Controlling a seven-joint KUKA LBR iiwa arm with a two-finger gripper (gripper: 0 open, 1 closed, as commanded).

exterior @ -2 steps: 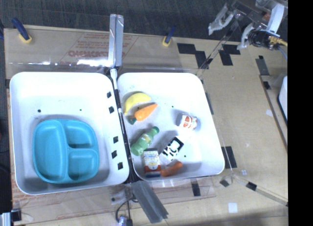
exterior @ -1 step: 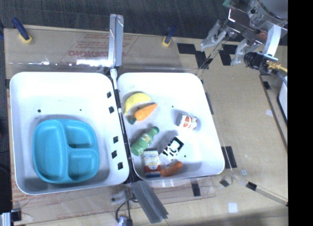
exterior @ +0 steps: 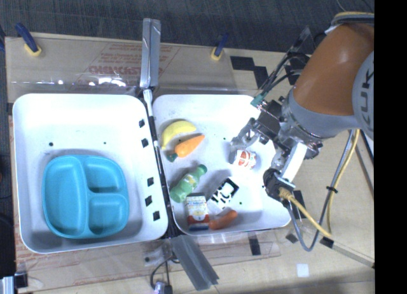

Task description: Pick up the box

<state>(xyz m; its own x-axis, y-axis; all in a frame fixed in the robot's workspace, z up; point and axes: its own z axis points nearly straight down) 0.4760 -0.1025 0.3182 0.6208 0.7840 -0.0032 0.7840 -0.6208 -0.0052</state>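
Note:
A small black box with white markings (exterior: 225,192) lies tilted near the front of the right bin (exterior: 210,103). Just left of it stands a small white and red carton (exterior: 197,207). My gripper (exterior: 249,139) hangs over the right part of that bin, up and to the right of the black box and apart from it. A red and white can (exterior: 245,158) sits directly below the gripper, on the bin floor or close to it. The grey wrist and orange band (exterior: 334,63) fill the space to the right.
The right bin also holds a banana (exterior: 176,130), a carrot (exterior: 188,146), a green bottle (exterior: 186,184) and a red sausage (exterior: 224,221). A blue divided plate (exterior: 86,195) lies in the left bin (exterior: 38,114). A metal divider (exterior: 151,51) runs between the bins.

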